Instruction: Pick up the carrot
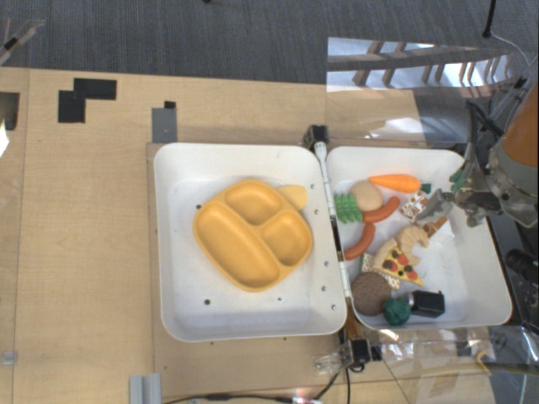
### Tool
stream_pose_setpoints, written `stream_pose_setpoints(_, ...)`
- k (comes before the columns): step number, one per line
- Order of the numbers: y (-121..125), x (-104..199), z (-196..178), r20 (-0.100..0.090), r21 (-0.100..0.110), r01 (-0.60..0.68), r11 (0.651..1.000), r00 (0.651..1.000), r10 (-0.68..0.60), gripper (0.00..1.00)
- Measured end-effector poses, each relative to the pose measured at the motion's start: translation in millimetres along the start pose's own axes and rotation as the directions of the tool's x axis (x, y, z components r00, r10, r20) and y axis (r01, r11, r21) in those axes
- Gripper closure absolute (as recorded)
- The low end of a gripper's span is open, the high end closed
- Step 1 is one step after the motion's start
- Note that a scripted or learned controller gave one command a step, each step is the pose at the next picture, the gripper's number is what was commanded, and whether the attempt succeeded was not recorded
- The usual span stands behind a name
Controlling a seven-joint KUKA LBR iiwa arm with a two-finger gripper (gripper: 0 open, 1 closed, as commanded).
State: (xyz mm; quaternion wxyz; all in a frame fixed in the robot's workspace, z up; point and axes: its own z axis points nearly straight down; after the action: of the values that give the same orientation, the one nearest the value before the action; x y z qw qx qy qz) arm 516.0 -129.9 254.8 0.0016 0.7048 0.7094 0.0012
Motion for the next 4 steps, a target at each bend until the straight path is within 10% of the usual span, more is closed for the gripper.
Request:
stream_pose_setpoints(1,77,-22,-1,0.001,-0.002,-0.148,0.989,0.989,0.148,0.0)
stream_pose_setpoints(2,122,-22,84,0.0,0.007,-0.12,0.993,0.993,0.12,0.0)
stream_pose_setpoints(3,150,-27,153,0.0,-0.014,-0.192,0.981,0.981,0.192,0.0)
stream_pose_setpoints(4,125,-23,165,-0.001,-0.01,-0.398,0.917,0.917,0.398,0.0)
